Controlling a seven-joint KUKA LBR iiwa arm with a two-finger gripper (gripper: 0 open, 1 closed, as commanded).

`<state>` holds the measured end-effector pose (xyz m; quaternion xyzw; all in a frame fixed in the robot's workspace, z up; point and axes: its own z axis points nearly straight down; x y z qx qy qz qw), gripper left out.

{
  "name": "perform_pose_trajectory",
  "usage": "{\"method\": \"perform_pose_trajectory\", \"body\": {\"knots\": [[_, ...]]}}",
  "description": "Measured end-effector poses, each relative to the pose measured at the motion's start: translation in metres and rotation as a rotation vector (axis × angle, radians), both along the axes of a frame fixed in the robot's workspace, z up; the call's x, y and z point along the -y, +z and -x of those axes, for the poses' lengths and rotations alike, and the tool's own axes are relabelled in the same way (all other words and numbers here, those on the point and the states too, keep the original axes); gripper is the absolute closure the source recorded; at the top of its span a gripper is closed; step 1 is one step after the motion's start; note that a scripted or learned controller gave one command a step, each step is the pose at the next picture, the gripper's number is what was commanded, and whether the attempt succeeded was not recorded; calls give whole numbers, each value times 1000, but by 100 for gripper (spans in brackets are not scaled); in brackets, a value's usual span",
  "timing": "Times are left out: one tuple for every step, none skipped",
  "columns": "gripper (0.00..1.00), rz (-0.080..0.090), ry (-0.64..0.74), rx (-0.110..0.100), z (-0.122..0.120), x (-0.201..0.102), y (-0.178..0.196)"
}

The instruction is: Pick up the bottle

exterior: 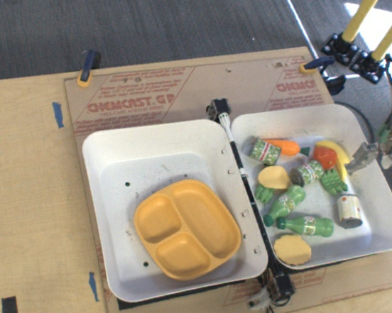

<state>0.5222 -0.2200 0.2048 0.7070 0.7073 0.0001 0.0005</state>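
Note:
A green bottle (305,226) with a white label lies on its side near the front of the right bin (385,234). A second, smaller green bottle (286,202) lies just behind it, tilted. My gripper (368,156) is low at the right bin's right rim, beside a banana (337,153) and a leafy green toy (333,180). It is about a hand's width to the right of and behind the labelled bottle, and nothing shows in its grasp.
The right bin also holds a green can (265,151), a carrot (286,147), a pale potato (274,177), a dark can (308,172), a white jar (348,210) and a yellow cookie (292,249). A yellow divided plate (186,227) lies in the left bin (103,157).

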Motion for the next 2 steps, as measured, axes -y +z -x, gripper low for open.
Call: {"method": "perform_pose_trajectory", "body": {"knots": [[0, -3, -263, -4, 31, -32, -108], [100, -2, -263, -2, 31, -32, -98]]}}
